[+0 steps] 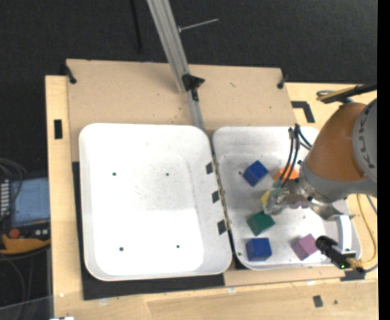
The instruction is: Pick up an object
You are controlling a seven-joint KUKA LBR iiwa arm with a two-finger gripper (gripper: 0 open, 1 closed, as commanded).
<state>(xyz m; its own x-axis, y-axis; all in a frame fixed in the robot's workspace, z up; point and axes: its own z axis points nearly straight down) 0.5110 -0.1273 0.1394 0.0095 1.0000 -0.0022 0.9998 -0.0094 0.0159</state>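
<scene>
Gripper (275, 202) is low in the right bin (228, 145), just above the green block (261, 223); finger spread cannot be told. From that green block, one blue block (255, 173) lies at 12 o'clock, another blue block (259, 249) at 6 o'clock, a purple block (305, 246) at 4 o'clock.

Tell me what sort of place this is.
Likely a robotics lab test bench: two white bins on a board, small coloured blocks like the blue cube, and a grey-and-orange arm reaching in.
</scene>
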